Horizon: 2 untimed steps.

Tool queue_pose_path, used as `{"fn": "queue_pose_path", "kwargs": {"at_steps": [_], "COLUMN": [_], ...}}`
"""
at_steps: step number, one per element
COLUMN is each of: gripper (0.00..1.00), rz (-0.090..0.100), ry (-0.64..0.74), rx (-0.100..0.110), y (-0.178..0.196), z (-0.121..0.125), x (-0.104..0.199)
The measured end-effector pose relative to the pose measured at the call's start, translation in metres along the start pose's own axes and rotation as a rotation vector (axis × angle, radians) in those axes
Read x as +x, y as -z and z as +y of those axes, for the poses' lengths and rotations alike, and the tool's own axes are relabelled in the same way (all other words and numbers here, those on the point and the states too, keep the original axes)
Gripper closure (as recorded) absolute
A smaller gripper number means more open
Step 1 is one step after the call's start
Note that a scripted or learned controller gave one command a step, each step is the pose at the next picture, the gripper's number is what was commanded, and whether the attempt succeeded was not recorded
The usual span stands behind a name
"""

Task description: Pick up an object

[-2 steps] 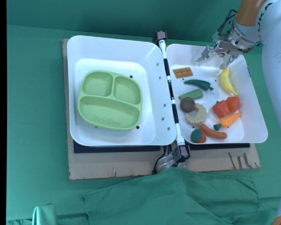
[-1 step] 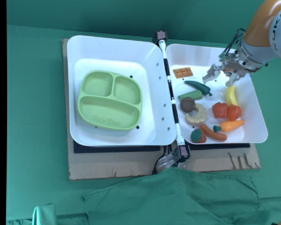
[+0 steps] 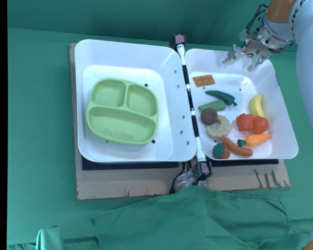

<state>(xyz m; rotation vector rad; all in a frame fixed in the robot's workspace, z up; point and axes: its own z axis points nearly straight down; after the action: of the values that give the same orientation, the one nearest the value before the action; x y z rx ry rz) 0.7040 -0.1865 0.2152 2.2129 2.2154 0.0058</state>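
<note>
Two-finger metal gripper (image 3: 243,59) hangs over the far rim of the right shallow white plastic bin (image 3: 283,120), jaws spread open with nothing between them. Nearest pickable item, the curved yellow plastic banana (image 3: 256,105), lies below the jaws and slightly right on the bin floor; the flat orange waffle-patterned cracker (image 3: 204,80) sits below-left of them. Farther below cluster the dark green pepper (image 3: 221,97), red-orange bell pepper (image 3: 252,123) and orange carrot (image 3: 258,138); none stands between jaws and banana.

Bright, even overhead light here, both white bins (image 3: 128,56) close to blown out along their rims, shadows soft and short under the toys; focus decent mid-frame, the gripper (image 3: 244,58) slightly soft, colours leaning green throughout
</note>
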Motion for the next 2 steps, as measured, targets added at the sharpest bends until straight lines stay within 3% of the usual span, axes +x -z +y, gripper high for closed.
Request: {"fn": "queue_pose_path", "kwargs": {"at_steps": [1, 2], "gripper": [0.00, 0.00], "rz": [0.000, 0.002], "ry": [-0.004, -0.004], "rx": [0.000, 0.003], "y": [-0.0269, -0.0283], "z": [-0.0560, -0.0574], "x": [-0.0014, -0.0007]}}
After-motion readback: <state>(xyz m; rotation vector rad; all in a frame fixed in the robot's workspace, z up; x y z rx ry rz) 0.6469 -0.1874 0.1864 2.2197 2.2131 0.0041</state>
